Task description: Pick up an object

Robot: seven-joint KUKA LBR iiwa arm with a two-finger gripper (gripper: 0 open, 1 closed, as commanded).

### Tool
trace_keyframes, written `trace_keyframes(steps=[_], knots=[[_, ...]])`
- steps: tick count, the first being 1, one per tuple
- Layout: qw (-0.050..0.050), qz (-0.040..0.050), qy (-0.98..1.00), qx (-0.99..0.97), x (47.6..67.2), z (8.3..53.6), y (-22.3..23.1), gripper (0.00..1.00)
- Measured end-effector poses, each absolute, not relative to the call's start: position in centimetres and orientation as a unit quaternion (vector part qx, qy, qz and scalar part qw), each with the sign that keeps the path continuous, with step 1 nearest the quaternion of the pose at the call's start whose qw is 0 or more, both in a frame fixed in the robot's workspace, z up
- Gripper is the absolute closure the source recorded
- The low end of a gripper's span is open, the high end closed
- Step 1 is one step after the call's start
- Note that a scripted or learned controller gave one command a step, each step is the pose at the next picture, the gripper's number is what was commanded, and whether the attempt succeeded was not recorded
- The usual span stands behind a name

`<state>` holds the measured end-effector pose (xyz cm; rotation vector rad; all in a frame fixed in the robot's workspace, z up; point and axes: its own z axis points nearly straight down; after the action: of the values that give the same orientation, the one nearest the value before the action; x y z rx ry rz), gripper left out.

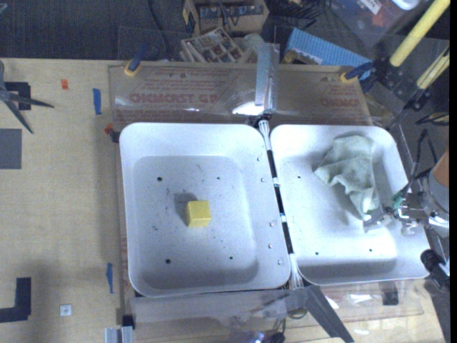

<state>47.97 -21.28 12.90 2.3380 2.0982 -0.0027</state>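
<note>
While the pincer (382, 219) hovers low at the right bin's (314, 259) right side, the crumpled cloth (350, 168) lies just beside it, up and to the left, its long axis running far-to-near. Can't tell if the pincer is apart or together; too blurred. Nothing visibly between its fingers. Yellow block (199, 213) sits mid left bin (143, 148), well apart to the left. Count: one cloth, one block, two bins, one arm. Cloth looks like the nearer target.

Pale wooden bench (57, 213) under two white bins (143, 138), side by side.
</note>
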Motion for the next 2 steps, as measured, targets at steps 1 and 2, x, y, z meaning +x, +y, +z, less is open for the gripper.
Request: trace_keyframes(steps=[1,2], knots=[[0.0,-0.0009,0.668,0.744,47.97,12.9,-21.28,0.0],[0.0,-0.0017,0.665,0.746,47.98,13.55,-21.47,1.0]])
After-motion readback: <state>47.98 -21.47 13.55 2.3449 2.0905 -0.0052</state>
